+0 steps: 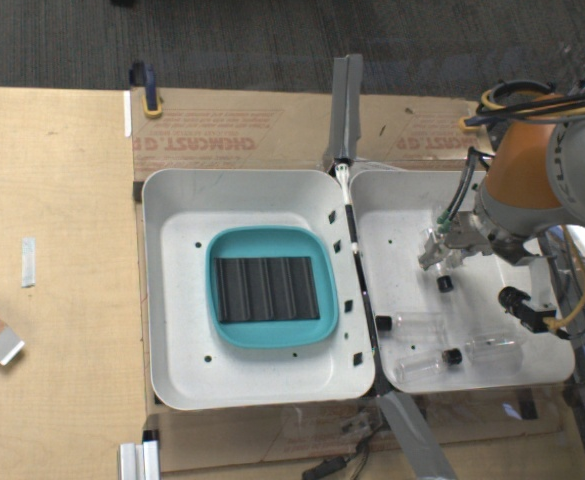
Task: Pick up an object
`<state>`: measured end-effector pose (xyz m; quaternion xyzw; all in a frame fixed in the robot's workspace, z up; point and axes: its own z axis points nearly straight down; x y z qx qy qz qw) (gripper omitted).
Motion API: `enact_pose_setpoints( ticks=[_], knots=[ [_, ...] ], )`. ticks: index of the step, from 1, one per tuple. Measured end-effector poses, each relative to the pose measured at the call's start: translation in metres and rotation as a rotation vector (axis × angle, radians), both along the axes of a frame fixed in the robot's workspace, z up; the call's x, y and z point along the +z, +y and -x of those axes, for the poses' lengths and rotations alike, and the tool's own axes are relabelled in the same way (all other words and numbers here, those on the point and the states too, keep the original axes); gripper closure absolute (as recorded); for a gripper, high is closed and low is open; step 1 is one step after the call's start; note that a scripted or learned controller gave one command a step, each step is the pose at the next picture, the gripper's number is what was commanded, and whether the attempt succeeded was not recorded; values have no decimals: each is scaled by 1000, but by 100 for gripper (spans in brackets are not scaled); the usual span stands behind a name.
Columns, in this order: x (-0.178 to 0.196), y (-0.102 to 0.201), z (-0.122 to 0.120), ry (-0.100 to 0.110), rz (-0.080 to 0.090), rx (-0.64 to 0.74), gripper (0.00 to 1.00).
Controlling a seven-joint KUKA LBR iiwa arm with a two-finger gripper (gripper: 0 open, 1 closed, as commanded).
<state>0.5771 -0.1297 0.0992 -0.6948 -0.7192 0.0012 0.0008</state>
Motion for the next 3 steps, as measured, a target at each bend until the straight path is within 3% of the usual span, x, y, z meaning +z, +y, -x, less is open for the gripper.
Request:
enact_pose_setpoints(
  ticks=[1, 2, 3],
  knots=[
    [92, 88, -40, -1, 1, 39, 100],
    [121, 128, -47, -1, 2, -17, 100],
    [129, 144, -63, -1, 2, -76, 100]
  ],
)
